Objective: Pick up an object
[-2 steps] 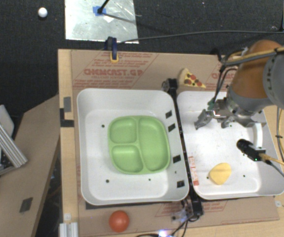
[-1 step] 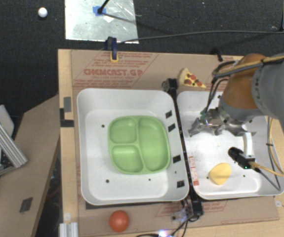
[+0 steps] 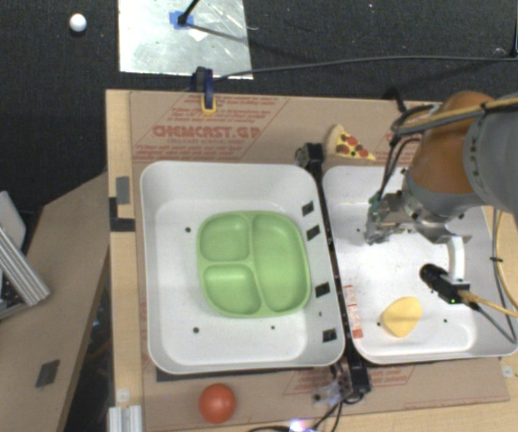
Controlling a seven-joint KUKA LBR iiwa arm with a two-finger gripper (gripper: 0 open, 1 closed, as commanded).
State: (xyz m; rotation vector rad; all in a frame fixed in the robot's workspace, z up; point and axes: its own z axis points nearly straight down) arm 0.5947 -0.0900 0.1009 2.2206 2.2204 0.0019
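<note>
Here the arm (image 3: 475, 151) partly hides the right bin (image 3: 358, 268).

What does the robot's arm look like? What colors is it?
The arm is fat, round and grey, with a shiny orange band above the wrist. At its end sits a small dark metal pincer. Thin cables loop along the wrist.

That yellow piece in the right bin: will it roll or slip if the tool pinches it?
The yellow piece looks rounded and smooth, so it may slip or scoot across the right bin. It looks small, probably light. Whether it is soft is unclear.
</note>
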